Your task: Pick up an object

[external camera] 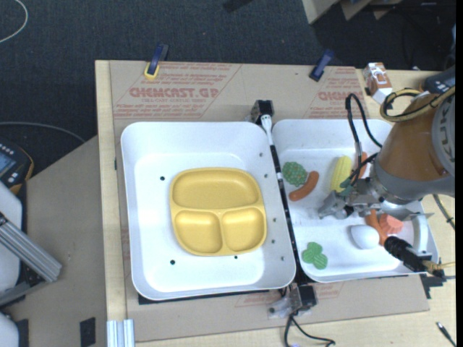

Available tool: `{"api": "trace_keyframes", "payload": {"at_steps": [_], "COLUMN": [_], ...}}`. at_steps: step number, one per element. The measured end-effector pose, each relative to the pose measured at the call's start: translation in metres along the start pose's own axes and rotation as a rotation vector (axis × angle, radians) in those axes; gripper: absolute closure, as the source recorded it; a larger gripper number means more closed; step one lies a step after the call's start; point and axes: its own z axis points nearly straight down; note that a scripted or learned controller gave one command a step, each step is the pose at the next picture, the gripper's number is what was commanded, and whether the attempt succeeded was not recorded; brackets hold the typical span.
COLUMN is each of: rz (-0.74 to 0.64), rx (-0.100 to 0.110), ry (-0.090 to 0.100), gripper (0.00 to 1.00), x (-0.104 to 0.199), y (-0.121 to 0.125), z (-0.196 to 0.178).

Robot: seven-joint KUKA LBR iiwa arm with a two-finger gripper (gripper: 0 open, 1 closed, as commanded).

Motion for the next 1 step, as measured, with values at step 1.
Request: {"api": "trace_keyframes", "payload": {"at_steps": [1], "rz": [0.0], "rx": [-0.002], "ry": [-0.001], "gripper": [0.0], "x": [0.0006], "y": [-0.0004], "z": [0.0167]}}
